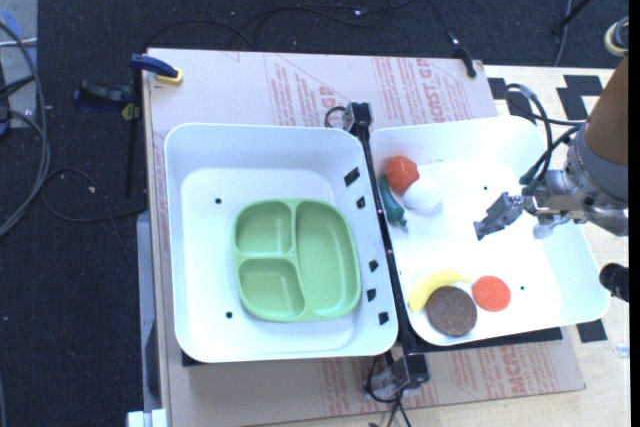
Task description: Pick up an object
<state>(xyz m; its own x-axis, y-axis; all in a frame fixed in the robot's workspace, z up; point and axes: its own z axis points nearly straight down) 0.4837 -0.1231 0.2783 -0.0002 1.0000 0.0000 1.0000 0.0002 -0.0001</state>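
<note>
nothing lifted yet: the gripper (497, 215) hangs over the right bin (560, 315), fingers apart and bare.

Five small objects are seen in the right bin: an orange ball (401, 172) touching a white ball (422, 197), a yellow banana (432, 284), a brown disc (452, 311), an orange-red disc (491, 293).

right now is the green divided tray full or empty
Empty: all three compartments of the green tray show bare green, in the left bin.
</note>
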